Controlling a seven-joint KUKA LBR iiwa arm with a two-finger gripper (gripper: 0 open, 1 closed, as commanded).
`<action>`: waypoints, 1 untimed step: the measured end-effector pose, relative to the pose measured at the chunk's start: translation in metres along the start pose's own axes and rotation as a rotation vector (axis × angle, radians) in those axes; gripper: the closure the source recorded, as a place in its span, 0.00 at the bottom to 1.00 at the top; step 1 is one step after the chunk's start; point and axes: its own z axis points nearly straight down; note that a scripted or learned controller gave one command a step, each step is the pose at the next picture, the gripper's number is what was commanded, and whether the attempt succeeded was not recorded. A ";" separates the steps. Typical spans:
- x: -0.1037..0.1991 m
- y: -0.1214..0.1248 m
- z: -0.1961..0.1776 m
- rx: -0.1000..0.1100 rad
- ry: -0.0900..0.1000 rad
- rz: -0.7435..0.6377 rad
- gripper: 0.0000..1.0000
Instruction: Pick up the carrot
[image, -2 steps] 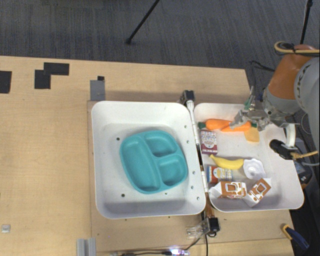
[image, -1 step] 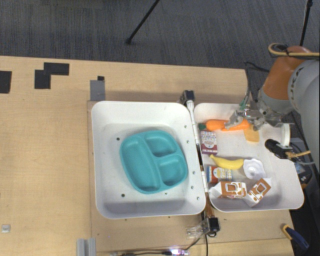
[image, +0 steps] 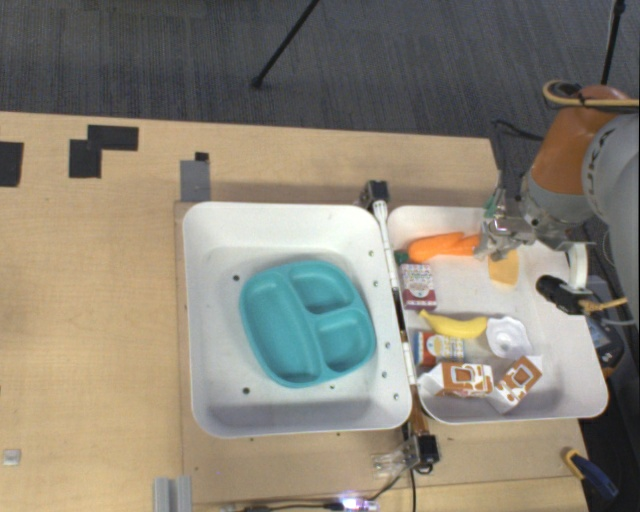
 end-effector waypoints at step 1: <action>0.003 0.003 -0.001 -0.016 0.001 -0.001 0.00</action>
